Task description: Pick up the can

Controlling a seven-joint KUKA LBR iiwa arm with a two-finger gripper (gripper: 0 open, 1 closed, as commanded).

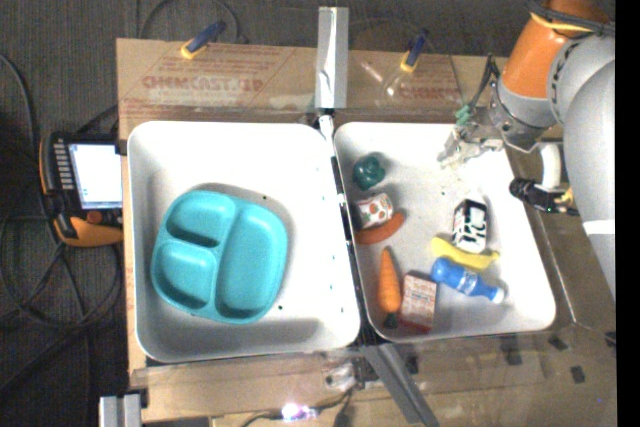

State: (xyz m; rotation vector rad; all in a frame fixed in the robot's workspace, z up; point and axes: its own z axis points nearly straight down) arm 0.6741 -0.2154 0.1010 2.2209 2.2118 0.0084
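The can (375,210), small with a red and white print, lies on its side by the left wall of the right bin (545,310). It rests between a dark teal object (369,170) and an orange carrot-like piece (382,230). My gripper (460,151) hangs over the bin's back right area, well to the right of the can and a little beyond it. It is open and holds nothing.
The right bin also holds a carrot (389,280), a maroon box (418,301), a blue bottle (468,280), a yellow piece (462,250) and a black and white object (470,223). A teal divided plate (220,255) lies in the left bin (150,150).
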